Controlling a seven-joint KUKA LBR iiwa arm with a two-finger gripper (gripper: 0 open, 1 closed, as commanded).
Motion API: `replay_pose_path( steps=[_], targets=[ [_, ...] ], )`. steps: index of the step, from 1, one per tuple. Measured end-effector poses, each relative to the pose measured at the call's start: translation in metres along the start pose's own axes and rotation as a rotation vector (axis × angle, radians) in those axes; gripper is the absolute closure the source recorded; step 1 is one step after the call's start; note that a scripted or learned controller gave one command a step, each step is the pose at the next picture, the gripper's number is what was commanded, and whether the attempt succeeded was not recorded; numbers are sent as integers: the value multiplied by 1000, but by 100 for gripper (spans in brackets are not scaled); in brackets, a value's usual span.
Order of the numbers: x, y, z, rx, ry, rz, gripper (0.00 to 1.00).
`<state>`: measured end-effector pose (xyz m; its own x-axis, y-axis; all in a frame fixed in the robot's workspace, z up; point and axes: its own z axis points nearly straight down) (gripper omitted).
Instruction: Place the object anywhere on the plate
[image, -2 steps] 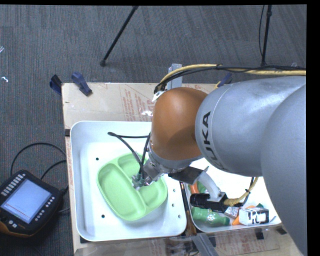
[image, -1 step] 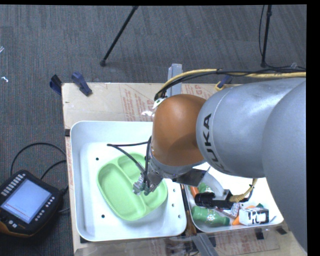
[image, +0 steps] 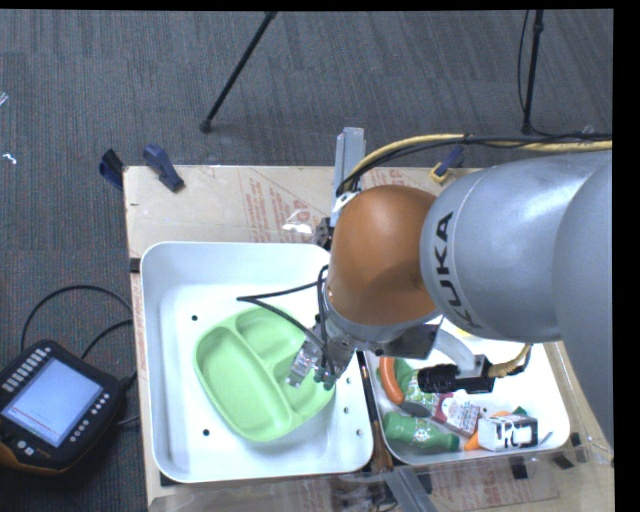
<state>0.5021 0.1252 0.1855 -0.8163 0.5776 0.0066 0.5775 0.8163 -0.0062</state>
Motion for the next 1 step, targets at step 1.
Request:
replay_pose_path(
  steps=[1],
  targets=[
    [52,27,-27,-2,-3,-152,100]
  ],
)
